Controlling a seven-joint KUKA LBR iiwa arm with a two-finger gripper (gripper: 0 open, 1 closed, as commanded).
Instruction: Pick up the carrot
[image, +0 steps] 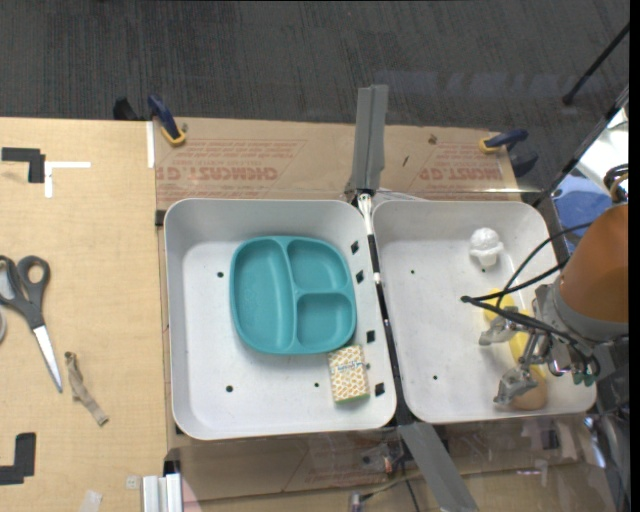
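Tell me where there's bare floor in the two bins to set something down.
Right bin: bare from the divider to the white object and gripper. Its right side is crowded by the gripper, cables and yellow item. Left bin: strips around the teal plate, tightest near the small box.

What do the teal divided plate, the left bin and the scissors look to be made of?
Teal divided plate: likely moulded plastic, matte, with an even colour and soft rounded dividers. Left bin: probably plastic or coated sheet, smooth white with a faint sheen and rounded corners; hard to say which. Scissors: metal blades with a bright glint, and grey handles that look like plastic.
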